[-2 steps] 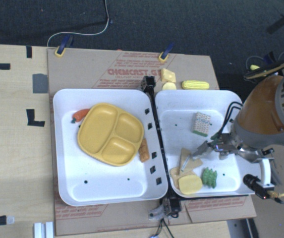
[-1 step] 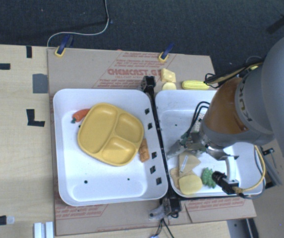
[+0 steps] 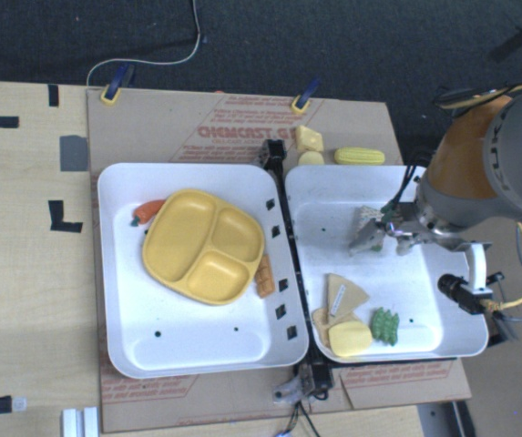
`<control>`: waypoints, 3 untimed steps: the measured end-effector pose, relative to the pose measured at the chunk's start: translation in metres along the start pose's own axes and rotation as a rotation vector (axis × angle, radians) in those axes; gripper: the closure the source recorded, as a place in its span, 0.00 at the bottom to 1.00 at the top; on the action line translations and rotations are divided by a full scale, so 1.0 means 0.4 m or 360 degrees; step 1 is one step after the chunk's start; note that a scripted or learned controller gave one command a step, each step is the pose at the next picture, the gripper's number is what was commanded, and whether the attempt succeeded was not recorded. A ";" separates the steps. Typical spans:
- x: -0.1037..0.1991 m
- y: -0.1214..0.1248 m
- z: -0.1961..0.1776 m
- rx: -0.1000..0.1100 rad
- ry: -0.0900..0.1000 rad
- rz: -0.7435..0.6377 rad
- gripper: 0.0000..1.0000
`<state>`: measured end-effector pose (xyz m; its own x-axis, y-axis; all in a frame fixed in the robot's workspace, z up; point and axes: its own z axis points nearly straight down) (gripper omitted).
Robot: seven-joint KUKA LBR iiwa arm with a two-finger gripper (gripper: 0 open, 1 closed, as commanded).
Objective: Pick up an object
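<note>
My gripper [image 3: 363,230] hangs low over the upper middle of the right bin [image 3: 424,285], reaching in from the right. Its fingers [image 3: 361,242] look open, and nothing sits between them. Nearer the front of that bin lie a tan wedge [image 3: 342,295], a pale yellow block [image 3: 350,338] and a small green piece [image 3: 385,325], all well clear of the gripper. In the left bin [image 3: 197,340] a yellow divided plate [image 3: 201,246] lies tilted, with an orange carrot [image 3: 148,210] at its upper left and an orange-brown piece [image 3: 264,277] by its right edge.
Behind the bins on the cardboard lie a yellow corn cob [image 3: 359,157] and two small pale yellow pieces [image 3: 309,139]. Blue-and-yellow clamps [image 3: 113,87] pin the cardboard's far edge. The arm's grey and orange body [image 3: 475,176] covers the right bin's far right corner.
</note>
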<state>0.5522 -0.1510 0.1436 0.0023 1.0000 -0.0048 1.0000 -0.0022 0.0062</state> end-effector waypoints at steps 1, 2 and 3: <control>0.063 0.163 0.141 -0.0001 -0.0003 -0.0010 0.00; 0.148 0.284 0.136 0.0001 0.0002 -0.0015 0.00; 0.132 0.201 0.149 0.0013 0.0005 -0.0004 0.00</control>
<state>0.6333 -0.0986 0.0844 -0.0005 1.0000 -0.0015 1.0000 0.0005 -0.0017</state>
